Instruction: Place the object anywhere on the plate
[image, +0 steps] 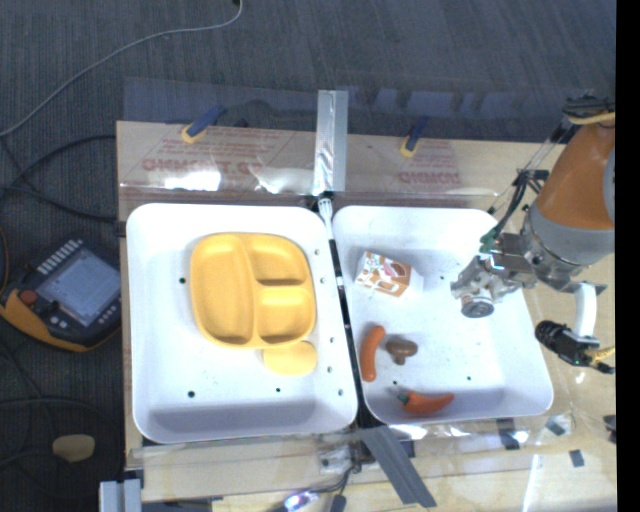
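Observation:
A yellow divided plate (250, 289) lies in the left bin (160, 380). The right bin (520, 380) holds a small printed packet (384, 274), an orange sausage-shaped piece (371, 353), a brown mushroom-like piece (402, 349) and an orange carrot-like piece (429, 403) near the front wall. My gripper (478, 297) hangs over the right part of the right bin, well to the right of the packet and apart from every object. Nothing shows between its tips.
A metal divider (331, 150) runs between the bins at the back. A handheld pendant (62, 295) lies on the floor at the left. Yellow clamps (203, 122) hold a sheet behind the bins.

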